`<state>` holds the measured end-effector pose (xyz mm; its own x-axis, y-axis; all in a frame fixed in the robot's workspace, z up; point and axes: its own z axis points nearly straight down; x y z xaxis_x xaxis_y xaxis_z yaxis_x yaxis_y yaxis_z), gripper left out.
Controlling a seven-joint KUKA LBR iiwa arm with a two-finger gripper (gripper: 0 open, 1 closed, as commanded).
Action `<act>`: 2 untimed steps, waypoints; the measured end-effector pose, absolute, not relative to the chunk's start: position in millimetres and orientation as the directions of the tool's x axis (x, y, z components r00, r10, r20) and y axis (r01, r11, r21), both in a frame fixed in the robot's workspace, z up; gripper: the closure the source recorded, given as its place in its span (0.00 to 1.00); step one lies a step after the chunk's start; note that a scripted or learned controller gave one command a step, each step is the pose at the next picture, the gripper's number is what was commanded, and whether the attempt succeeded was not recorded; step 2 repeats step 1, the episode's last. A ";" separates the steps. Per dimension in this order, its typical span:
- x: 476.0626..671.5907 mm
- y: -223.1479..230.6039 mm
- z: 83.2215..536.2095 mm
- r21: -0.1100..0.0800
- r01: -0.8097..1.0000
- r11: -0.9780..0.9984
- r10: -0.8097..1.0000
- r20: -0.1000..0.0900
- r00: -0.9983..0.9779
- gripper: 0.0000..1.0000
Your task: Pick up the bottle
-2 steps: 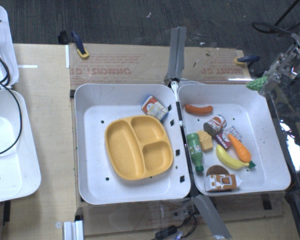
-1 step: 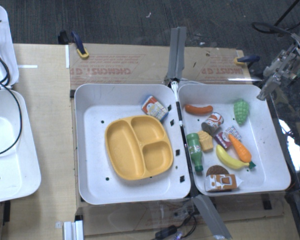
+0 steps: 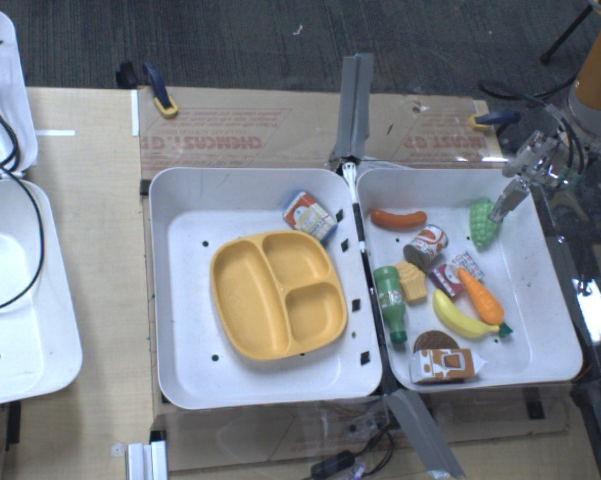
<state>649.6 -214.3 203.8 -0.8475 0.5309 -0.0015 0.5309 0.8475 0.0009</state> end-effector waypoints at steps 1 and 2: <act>641.3 -221.7 93.1 0.001 0.534 0.846 0.534 -0.005 -0.846 0.00; 641.3 -221.7 93.1 0.001 0.534 0.846 0.534 -0.005 -0.846 0.00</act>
